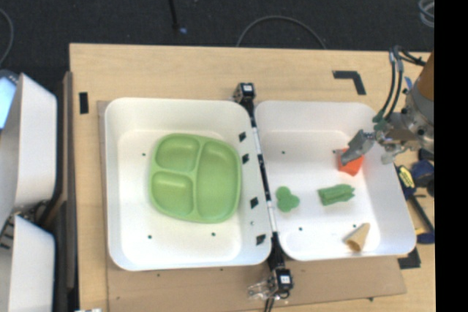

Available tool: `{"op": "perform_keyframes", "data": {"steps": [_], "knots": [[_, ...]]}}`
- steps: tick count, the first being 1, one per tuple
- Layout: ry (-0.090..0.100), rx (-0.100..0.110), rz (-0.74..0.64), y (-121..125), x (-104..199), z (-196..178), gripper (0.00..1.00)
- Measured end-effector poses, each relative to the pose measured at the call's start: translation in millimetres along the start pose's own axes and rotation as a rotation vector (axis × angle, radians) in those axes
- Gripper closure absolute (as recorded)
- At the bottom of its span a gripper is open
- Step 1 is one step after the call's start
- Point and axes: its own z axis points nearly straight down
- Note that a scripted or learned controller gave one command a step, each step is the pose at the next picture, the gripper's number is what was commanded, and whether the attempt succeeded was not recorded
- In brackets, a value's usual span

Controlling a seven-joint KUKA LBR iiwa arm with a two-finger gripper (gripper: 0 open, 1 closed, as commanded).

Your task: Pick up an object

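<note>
pincer (356, 150) low in right bin (314, 120), touching orange block (351, 164); grip state cannot be told. green toy (336, 194) just below-left.

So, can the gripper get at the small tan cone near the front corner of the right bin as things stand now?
Probably yes. The small tan cone lies alone on the bare floor of the right white bin, apart from the green pieces, and the gripper is above the same bin, near the orange block.

orange block (352, 164) partly hidden by arm (409, 124)
</note>
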Motion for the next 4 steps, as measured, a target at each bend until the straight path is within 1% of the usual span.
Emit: {"op": "perform_keyframes", "data": {"steps": [1,2,3,4], "knots": [[-0.002,-0.011,-0.003,2.0,0.5,-6.2,0.0],[-0.002,-0.008,-0.001,-1.6,-1.9,36.8,0.0],[-0.001,-0.005,0.001,-4.5,4.2,97.5,0.0],[-0.002,-0.007,0.001,-2.2,-0.4,159.7,0.0]]}}
